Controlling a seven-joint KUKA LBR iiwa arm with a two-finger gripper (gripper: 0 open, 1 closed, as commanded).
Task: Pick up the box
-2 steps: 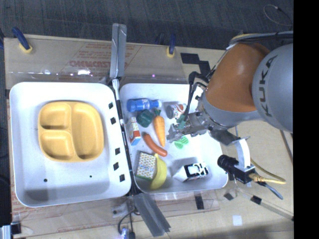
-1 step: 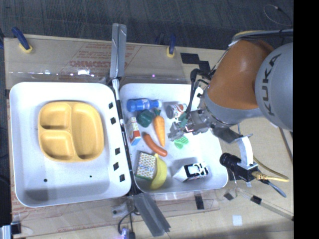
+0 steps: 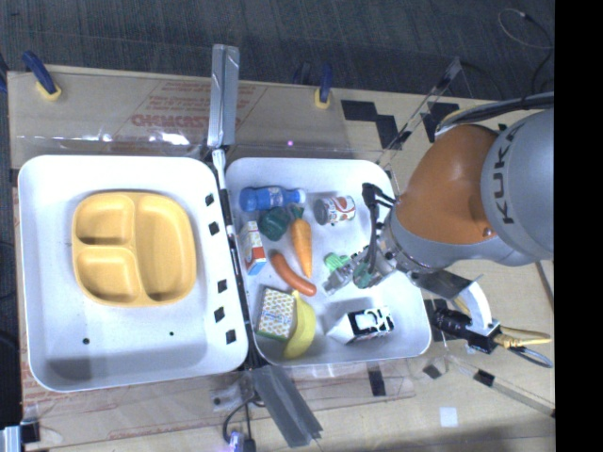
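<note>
1. Two shallow white plastic bins sit side by side on the counter (image 3: 113, 102). The left bin (image 3: 38, 252) has smooth rounded corners and carries one yellow tray (image 3: 135, 247) moulded into three compartments.
2. The right bin (image 3: 311, 169) is crowded with small things. One box (image 3: 276, 313), flat and rectangular with a fine green and white check pattern, lies in the near left corner of this bin, touching a yellow banana (image 3: 303, 329) that curves round its right side.
3. Beside them are one tapered orange carrot (image 3: 301, 244), one smooth orange-red sausage shape (image 3: 291, 272), one blue bottle (image 3: 268, 199) lying flat, one dark teal object (image 3: 277, 222) and one small round can (image 3: 336, 209).
4. One black and white item (image 3: 370, 323) lies near the right front corner; its shape is hard to make out.
5. The gripper (image 3: 358, 269) hangs over the bin's right half, well apart from the box. Whether the fingers are spread or closed cannot be told; a green and grey clutter there blurs them.
6. The arm's orange band (image 3: 448, 186) is glossy and rounded.
</note>
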